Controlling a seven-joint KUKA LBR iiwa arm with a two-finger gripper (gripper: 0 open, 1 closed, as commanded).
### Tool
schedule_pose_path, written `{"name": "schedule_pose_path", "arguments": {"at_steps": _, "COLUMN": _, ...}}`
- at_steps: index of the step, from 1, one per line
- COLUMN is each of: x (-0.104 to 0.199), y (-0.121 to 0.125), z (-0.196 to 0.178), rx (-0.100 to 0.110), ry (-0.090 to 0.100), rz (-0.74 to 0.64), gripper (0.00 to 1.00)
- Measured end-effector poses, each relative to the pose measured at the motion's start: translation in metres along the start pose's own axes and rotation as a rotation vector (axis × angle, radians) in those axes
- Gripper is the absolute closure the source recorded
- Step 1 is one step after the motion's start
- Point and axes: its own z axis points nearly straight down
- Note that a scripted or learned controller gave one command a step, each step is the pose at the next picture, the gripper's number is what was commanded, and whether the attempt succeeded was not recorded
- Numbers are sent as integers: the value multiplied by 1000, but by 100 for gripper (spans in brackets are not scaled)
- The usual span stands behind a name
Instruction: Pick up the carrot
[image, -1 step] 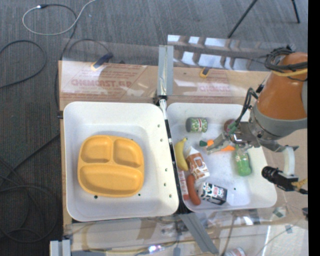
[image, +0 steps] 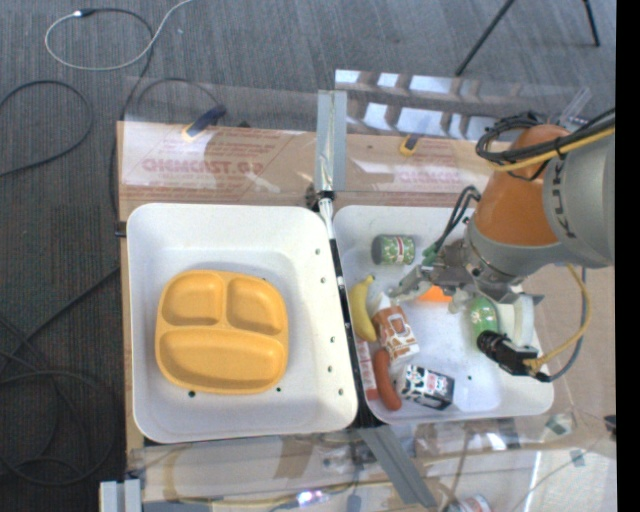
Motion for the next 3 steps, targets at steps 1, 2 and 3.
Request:
{"name": "schedule_pose_path", "arguments": {"at_steps": 1, "x": -27, "y": 59, "z": 75, "rx": -14, "ry": -1, "rz": -43, "gripper": 0}}
{"name": "schedule_pose_path", "arguments": {"at_steps": 2, "x": -23, "y": 65, "z": 75, "rx": -14, "ry": -2, "rz": -43, "gripper": 0}}
{"name": "schedule_pose_path", "arguments": {"at_steps": 3, "x": -21, "y": 67, "z": 66, "rx": -17, "ry": 1, "rz": -44, "gripper": 100}}
